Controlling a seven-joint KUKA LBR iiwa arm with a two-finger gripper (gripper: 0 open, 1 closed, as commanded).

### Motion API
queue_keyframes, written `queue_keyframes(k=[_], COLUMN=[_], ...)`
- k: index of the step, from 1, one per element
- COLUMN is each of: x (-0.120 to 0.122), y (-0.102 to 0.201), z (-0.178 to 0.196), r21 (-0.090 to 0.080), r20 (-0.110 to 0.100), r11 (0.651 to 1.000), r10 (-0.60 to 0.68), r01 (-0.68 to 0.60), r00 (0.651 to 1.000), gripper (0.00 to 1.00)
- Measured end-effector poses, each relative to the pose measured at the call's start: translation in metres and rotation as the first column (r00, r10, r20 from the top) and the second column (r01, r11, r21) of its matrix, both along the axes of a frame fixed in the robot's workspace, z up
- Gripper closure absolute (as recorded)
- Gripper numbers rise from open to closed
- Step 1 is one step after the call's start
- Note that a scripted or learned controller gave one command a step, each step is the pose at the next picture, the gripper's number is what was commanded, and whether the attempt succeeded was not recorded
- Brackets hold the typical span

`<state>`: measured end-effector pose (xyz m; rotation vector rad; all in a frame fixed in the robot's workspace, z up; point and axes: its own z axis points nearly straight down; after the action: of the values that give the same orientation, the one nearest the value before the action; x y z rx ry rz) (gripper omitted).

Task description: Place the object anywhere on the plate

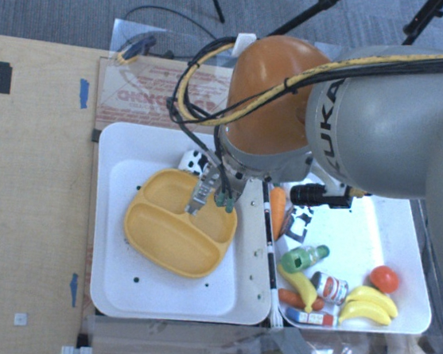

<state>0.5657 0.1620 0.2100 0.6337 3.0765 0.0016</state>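
A yellow divided plate (174,234) lies in the left white bin (114,199). My gripper (213,197) hangs over the plate's far right compartment, its fingers (200,197) pointing down and standing apart. Yellow plate shows in the gap, with nothing between the fingers. A black-and-white spotted object (194,161) lies just beyond the plate's far rim, partly hidden by the wrist. The arm's orange band (276,91) and grey body cover the back of both bins.
The right bin (415,260) holds an orange carrot (278,207), a green bottle (304,257), a small can (330,288), a red tomato (384,278) and yellow bananas (368,305). A cardboard sheet (139,94) lies behind the left bin.
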Motion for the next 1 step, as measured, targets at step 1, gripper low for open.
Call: queue_keyframes(k=[1], x=[-0.0001], y=[0.0001], z=[-0.0003], r21=[0.0], r20=[0.0], r11=[1.0], r10=[0.0], r01=[0.0], r00=[1.0], gripper=[0.0])
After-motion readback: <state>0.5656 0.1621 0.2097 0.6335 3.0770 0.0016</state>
